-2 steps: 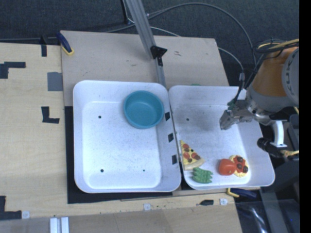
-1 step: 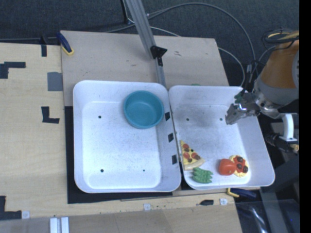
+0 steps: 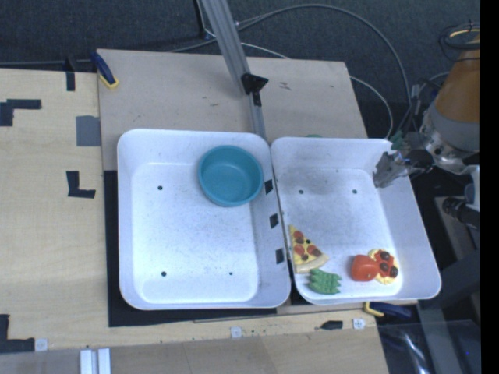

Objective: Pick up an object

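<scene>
Gripper [image 3: 387,170] first: it hangs over the far right rim of the right bin [image 3: 413,209], tilted inward, with nothing between its fingertips that I can make out; whether it is spread or clenched I cannot tell from where the camera sits. Taking that right bin as the landmark, the things worth picking all lie along its near edge, well apart from the gripper. A red toy [image 3: 364,267] sits toward the near right corner, touching a yellow piece with dark spots [image 3: 384,265]. A pizza slice [image 3: 305,250] lies against the bin's left wall, and a green leafy piece [image 3: 325,282] sits just beside it, nearer the front.

To do this well, I'd say the arm should travel toward the near edge, settle on one target, and come down square over it. The red toy looks the plumpest, so likely the easiest to pinch; the flat pizza slice hugging the wall seems the riskiest. A blue bowl [image 3: 230,175] sits in the left bin [image 3: 156,248], beyond the divide, on the tabletop [image 3: 47,232].
</scene>
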{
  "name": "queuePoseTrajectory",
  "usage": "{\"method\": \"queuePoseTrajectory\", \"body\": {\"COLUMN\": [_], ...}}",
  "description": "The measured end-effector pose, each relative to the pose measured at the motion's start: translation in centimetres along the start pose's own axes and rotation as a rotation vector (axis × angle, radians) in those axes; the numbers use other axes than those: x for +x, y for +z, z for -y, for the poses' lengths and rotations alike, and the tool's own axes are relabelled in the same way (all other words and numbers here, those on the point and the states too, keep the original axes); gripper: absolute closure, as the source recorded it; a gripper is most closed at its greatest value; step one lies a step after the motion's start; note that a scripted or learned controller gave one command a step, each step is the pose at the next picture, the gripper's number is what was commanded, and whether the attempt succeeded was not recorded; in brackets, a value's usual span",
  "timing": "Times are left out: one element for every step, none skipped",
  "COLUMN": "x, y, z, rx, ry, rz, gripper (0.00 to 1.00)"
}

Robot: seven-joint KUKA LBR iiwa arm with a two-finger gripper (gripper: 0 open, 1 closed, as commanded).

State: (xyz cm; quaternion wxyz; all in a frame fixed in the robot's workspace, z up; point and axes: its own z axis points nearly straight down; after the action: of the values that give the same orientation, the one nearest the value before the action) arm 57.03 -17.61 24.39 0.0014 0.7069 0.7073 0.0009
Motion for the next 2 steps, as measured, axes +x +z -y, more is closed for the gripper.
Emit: {"method": "queuePoseTrajectory", "body": {"x": [4.8,10.6], "y": [1.3,1.9], "z": [-0.4,-1.6], "rx": [0.004,0.004], "ry": [-0.003,-0.004], "rz": [-0.002,-0.001], "gripper": [1.00,1.00]}}
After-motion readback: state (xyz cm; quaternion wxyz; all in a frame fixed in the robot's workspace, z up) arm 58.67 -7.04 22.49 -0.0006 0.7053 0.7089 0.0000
